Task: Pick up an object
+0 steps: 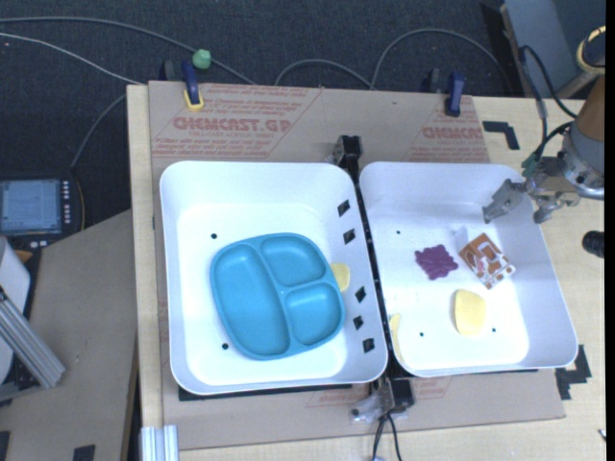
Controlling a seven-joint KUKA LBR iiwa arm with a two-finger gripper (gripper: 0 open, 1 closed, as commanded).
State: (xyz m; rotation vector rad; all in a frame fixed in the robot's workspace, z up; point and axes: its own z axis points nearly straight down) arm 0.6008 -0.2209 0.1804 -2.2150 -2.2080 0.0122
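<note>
A tabletop (144, 257) carries two shallow white bins side by side. The left bin (183, 257) holds a blue divided plate (277, 294) with a small yellow piece (340, 277) touching its right edge. The right bin (413, 200) holds a purple object (435, 261) near its centre, a brown-and-white packet (483, 260) just to its right, and a pale yellow object (470, 311) toward the lower right. At the right of the frame, the end effector (524, 203) hangs over the right bin's upper right corner, fingers spread apart, gripping nothing.
</note>
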